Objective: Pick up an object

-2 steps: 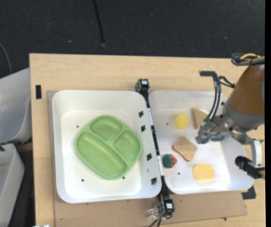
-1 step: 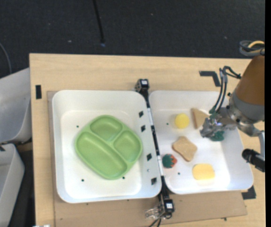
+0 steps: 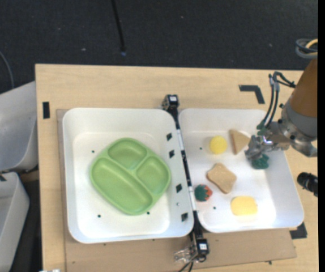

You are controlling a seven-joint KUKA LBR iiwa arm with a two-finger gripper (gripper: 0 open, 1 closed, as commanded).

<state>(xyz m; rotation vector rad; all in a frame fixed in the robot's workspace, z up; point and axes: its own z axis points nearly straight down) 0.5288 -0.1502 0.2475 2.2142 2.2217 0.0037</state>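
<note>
Camera view puts the hand [image 3: 260, 149] low over the right bin [image 3: 287, 208], at its upper right part, and I cannot tell whether it is released or clenched. Just under it, touching or nearly so, lies a small dark green toy [image 3: 260, 162], the likely target: it looks light, rounded and perhaps a little soft, so it may roll or slip unless taken across its middle. Just left of the hand sits a tan wedge [image 3: 239, 141], with a yellow ball [image 3: 218, 145] beside that. Further down are a slice of toast [image 3: 222, 178], a small red and green piece [image 3: 202, 192] and a yellow lump [image 3: 243, 205]. Over in the left bin [image 3: 77, 214] rests a green divided plate [image 3: 129, 175], well apart from the hand, on the counter [image 3: 106, 84].
</note>
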